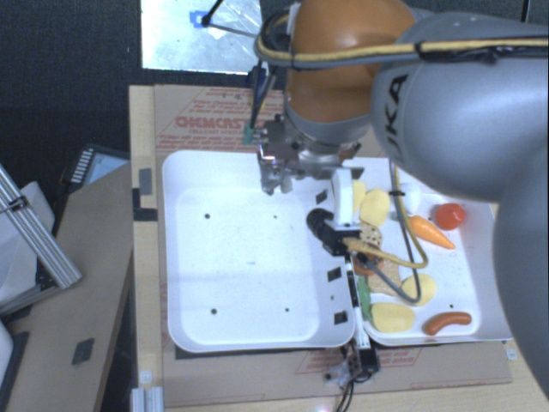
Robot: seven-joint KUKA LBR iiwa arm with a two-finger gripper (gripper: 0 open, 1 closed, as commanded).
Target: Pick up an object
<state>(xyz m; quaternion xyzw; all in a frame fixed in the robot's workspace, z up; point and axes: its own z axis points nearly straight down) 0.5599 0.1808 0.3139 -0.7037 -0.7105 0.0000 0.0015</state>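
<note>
Toy food lies bunched in the right-hand bin [480, 316], toward the lower right of the frame — a pale yellow potato-like piece [375, 206] near the divider, a carrot [431, 230], a small red tomato [449, 215], another yellow lump [393, 317] at the bottom edge and a reddish sausage [447, 321] beside it. All of it sits to the right of and lower than the gripper [276, 177], which hangs over the upper right corner of the left bin [232, 264], well apart from the sausage and nearer the potato-like piece. Nothing shows between its tips; whether it is spread or closed I cannot tell from this angle. The arm [463, 118] sweeps in from the right — its big grey body across the upper right, the orange band [347, 33] bulging at top centre, wrist pointing down. A yellow cable [403, 269] loops over the food.
</note>
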